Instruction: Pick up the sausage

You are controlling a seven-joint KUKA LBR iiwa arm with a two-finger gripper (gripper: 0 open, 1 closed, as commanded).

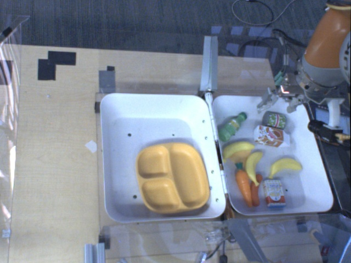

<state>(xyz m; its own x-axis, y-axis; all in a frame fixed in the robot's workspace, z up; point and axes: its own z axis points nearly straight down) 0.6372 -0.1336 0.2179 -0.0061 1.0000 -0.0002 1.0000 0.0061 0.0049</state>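
Observation:
The sausage [256, 193] is a short red-brown piece lying in the right bin [318, 163], pressed against the right side of an orange carrot [243, 187] near the bin's front. My gripper [283, 99] hangs over the far edge of the right bin, well behind the sausage. Its fingers [269, 100] are spread apart and nothing is between them. The arm's orange band [327, 34] rises at the upper right.
Around the sausage lie three yellow bananas [254, 166], a red and white carton [273, 193], another carton [270, 135], a dark can [275, 119] just below the gripper, and a green bottle [232, 126]. The left bin [115, 147] holds a yellow divided tray [172, 176].

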